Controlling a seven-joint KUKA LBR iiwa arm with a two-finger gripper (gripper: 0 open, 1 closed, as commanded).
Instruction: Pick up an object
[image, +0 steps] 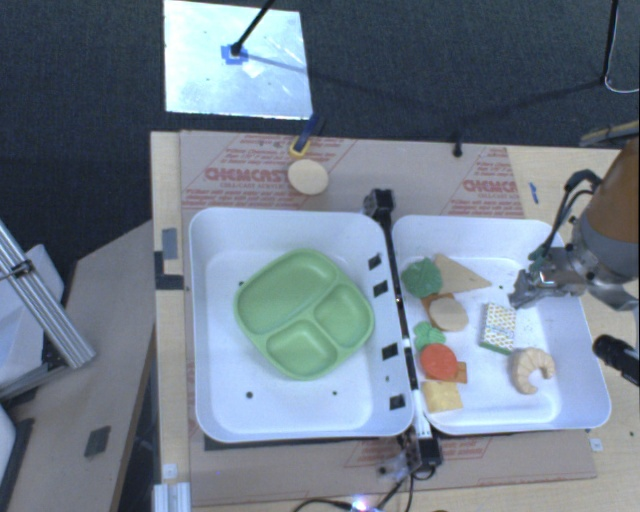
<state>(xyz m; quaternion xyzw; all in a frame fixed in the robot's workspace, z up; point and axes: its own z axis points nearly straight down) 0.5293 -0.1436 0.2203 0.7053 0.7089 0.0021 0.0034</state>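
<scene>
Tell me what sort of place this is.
Likely a robotics lab test bench: a robot arm reaches over two white bins, one with a green divided plate, the other with toy food like a croissant.

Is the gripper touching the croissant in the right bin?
Apart. The camera view shows the gripper above the patterned block, with bare white bin floor between it and the croissant.

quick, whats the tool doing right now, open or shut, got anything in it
tool: cannot be told; it sits low over the right bin, just above the patterned block, and nothing is seen in its grasp.
</scene>
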